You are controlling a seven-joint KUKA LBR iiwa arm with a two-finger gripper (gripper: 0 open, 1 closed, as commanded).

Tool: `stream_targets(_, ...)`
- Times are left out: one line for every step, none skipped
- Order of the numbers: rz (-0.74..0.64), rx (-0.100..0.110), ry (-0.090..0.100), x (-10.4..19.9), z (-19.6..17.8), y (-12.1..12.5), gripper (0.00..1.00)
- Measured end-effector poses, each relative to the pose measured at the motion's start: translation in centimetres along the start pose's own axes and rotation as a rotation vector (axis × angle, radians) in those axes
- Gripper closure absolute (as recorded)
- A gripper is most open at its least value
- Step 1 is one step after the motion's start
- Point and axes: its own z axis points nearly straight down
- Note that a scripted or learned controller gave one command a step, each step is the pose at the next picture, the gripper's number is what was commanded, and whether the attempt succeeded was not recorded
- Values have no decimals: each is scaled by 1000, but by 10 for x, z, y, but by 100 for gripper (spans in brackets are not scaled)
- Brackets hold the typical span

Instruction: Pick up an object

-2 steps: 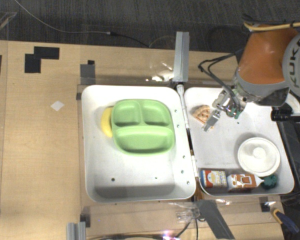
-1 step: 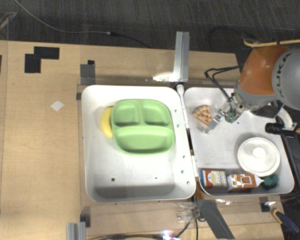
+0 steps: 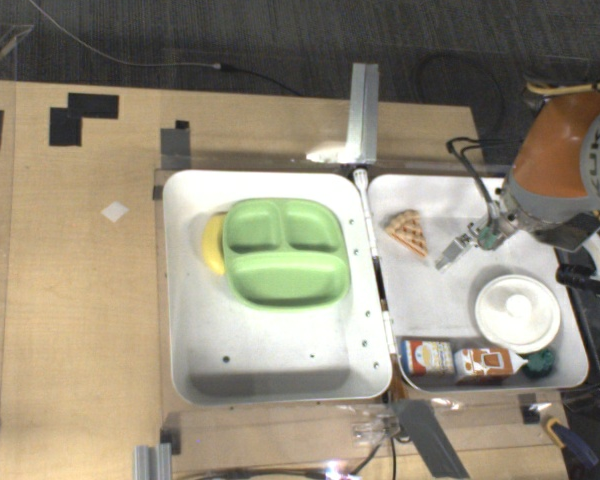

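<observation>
Gripper [image 3: 458, 249] over right bin [image 3: 420, 193], finger spread unclear, nothing visibly held. Waffle slice [image 3: 407, 233] just left of it, bare floor between. White bowl [image 3: 517, 311] below; carton [image 3: 457, 360] along front wall. Green divided plate [image 3: 284, 251] over yellow piece [image 3: 212, 245] in left bin [image 3: 195, 348].

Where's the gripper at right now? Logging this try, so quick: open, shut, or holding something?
Gripper: over the right bin, nothing seen between its fingers; open or shut cannot be told.

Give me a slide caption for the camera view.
Gripper over right bin near waffle piece; green tray in left bin.
</observation>
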Motion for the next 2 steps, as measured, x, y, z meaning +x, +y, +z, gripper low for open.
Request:
stream_targets(-111, -3, -2, -8, -44, 72, 0)
stream_targets(-225, 16, 8, 20, 21, 78, 0)
